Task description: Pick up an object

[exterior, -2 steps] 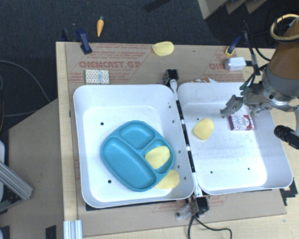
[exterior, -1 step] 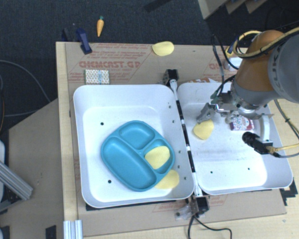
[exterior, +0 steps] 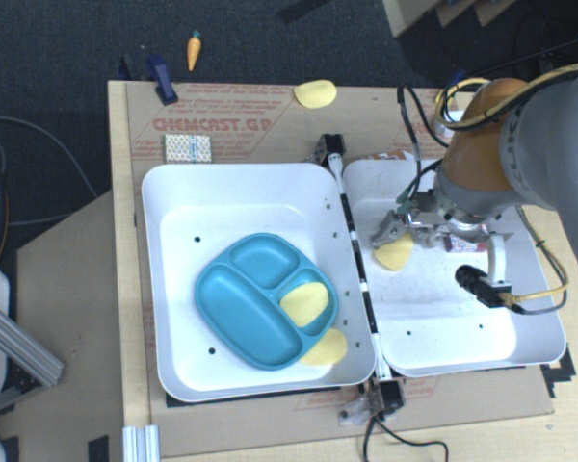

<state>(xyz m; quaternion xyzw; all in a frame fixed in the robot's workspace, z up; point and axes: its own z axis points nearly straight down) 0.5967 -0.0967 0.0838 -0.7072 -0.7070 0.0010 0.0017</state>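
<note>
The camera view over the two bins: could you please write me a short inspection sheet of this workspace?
Surface: bench with printed lettering, bearing the left bin and the right bin side by side.
Job's things: blue divided plate in the left bin, one yellow piece on it, another beside its lower edge; a third yellow piece in the right bin.
Clutter: yellow piece, small patterned packet and blue clip on the bench.
Grippers: gripper low in the right bin, next to the third yellow piece.
Cables: yellow and black cables along the arm.
Surroundings: dark floor with a small toy carrot.
</note>
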